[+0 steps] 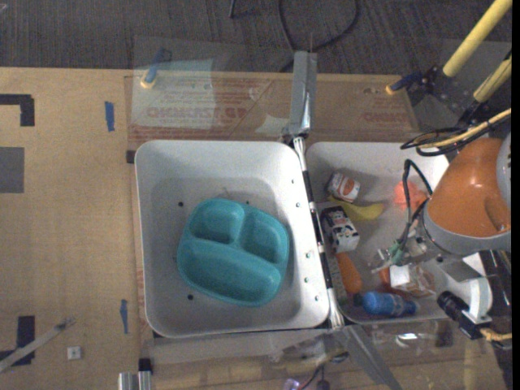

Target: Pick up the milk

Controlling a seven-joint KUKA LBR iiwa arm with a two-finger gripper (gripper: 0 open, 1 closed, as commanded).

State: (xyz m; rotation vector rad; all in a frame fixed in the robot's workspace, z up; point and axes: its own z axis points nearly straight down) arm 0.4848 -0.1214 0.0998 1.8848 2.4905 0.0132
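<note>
White milk carton with black patches is located against the right bin left wall, at 9 o'clock. At 12 o'clock of it, a banana is seen. Gripper state cannot be determined.

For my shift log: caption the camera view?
Arm over right bin; milk carton lies by the divider; teal tray in left bin.

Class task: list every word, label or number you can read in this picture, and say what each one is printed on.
None can be read for certain.
Red lettering on the clear plastic sheet behind the bins: mirrored and blurred.
Print on the small black-and-white milk carton: too small to read.
</note>
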